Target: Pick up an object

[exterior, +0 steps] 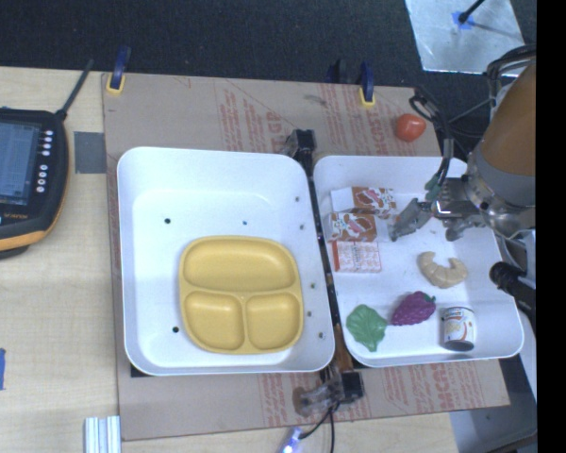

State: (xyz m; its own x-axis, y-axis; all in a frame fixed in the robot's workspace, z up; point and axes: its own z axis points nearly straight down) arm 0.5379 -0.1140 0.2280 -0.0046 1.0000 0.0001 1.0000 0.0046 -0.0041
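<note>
The right bin (509,343) holds a red-and-white packet (358,226), a tan croissant-shaped piece (441,270), a purple bunch of grapes (412,308), a green leafy piece (366,326) and a small can (457,328). My gripper (431,223) hangs over the upper middle of this bin, just right of the packet and above the tan piece. Its fingers (406,221) are spread open with nothing between them.
A yellow divided plate (241,293) lies in the left bin (141,187). A red tomato (410,127) sits on the brown board behind the right bin. An orange-edged control tablet (14,177) rests at the bench's far left. Clamps hold the board's back edge.
</note>
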